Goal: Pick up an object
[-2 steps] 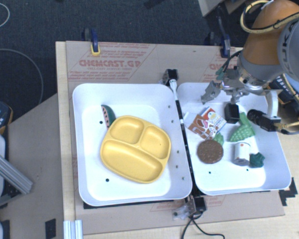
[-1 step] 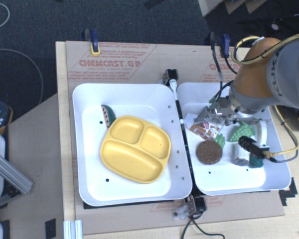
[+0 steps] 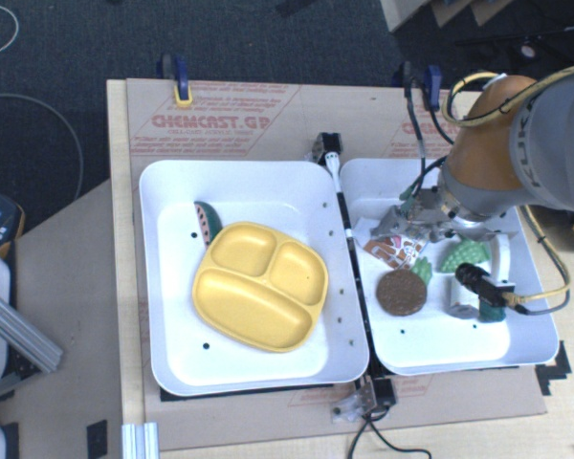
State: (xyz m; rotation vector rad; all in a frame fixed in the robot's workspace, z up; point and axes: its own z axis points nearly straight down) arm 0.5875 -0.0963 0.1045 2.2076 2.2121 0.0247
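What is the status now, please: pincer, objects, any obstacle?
Pincer low in right bin, finger state unclear. Brown round disc, green item and printed packet close beside it. Yellow divided tray in left bin.

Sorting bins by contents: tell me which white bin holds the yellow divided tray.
The left bin: the yellow divided tray lies in it; the right bin has small items.

Two bins sit side by side on the bench. Left bin (image 3: 163,285) has a divided plate (image 3: 258,285) in the middle, with a watermelon slice toy (image 3: 208,223) tucked just behind its left edge. Right bin (image 3: 440,352) has a round cookie (image 3: 401,293) near the front-left, a snack packet (image 3: 394,250) right behind it, and a leafy toy (image 3: 467,254) to the right.
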